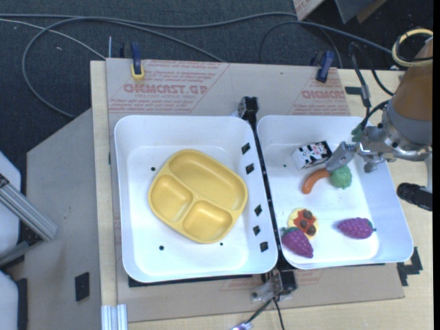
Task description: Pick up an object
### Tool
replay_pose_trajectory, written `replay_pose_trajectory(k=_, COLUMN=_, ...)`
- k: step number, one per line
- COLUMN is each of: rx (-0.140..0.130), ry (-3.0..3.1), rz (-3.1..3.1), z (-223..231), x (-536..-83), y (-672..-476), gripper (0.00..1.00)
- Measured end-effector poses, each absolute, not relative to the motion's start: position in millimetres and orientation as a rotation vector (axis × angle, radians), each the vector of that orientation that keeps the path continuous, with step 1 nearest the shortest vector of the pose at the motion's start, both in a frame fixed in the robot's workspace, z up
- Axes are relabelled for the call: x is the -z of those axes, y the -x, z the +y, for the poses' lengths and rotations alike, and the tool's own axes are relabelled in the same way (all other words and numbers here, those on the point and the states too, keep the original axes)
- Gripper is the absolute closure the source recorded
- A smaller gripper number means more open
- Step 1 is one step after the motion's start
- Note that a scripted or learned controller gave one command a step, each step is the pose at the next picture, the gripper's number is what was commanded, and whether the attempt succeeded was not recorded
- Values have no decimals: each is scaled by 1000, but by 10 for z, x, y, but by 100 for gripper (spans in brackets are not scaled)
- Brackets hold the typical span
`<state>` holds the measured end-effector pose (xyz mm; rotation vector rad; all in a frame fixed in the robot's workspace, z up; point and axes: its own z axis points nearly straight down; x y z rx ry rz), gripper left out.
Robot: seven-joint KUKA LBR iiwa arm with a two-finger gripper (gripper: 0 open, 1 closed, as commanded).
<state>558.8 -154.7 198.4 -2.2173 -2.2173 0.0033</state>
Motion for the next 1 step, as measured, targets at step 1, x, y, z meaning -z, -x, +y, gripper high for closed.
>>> replay_pose_trajectory(k=1, rx=-4, ry=2218, rz=-2215, z=-1598, x=-1372, y=-5554, gripper=0)
